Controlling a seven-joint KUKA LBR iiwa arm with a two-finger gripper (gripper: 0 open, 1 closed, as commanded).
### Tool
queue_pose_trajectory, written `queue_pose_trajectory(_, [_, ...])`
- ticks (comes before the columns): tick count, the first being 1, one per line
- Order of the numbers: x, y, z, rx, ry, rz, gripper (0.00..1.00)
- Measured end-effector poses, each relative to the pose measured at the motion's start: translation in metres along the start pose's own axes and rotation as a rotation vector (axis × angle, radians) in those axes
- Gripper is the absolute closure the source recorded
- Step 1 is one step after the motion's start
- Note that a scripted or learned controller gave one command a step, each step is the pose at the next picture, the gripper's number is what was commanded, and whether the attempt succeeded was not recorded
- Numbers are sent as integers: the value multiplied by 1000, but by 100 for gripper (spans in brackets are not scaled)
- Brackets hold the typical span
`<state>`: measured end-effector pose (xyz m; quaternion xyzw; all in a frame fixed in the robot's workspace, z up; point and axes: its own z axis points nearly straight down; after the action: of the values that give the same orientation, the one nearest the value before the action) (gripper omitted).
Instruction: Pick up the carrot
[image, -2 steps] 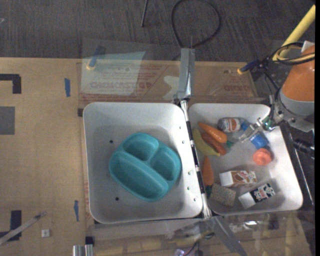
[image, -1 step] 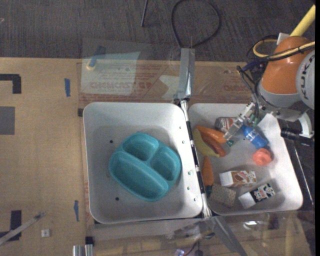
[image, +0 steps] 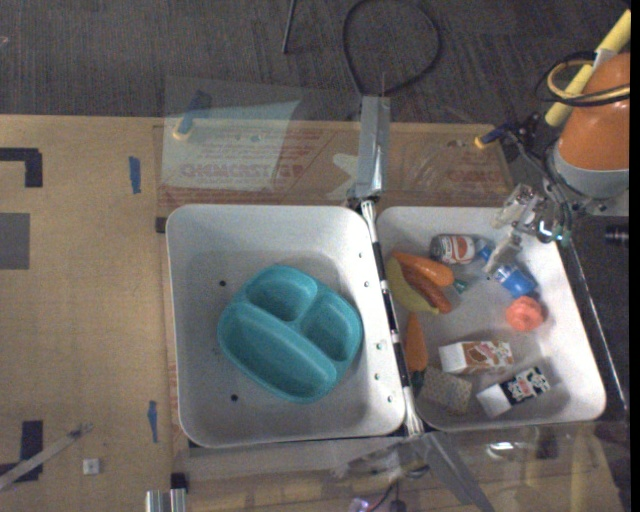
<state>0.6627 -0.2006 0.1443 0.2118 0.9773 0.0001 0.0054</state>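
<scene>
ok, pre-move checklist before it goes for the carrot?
1. Carrot located: ok. The carrot lies in the right bin, along the left wall.
2. Carrot free on top: ok, nothing lies over it.
3. Room around it: not ok. It sits tight against the bin wall, with the sponge at its lower end and the banana just above.
4. Gripper position: not ok. The gripper hangs over the bin's top right, near the can and blue object, away from the carrot.
5. Gripper free of load: cannot tell.
6. Left bin: ok, the teal plate is out of the path.
</scene>
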Motion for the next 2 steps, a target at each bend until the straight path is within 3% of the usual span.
queue_pose_trajectory(1, [46, 47, -104, -1, 0, -61, 0])
queue_pose_trajectory(2, [42, 60, 26, -3, 0, -336, 0])
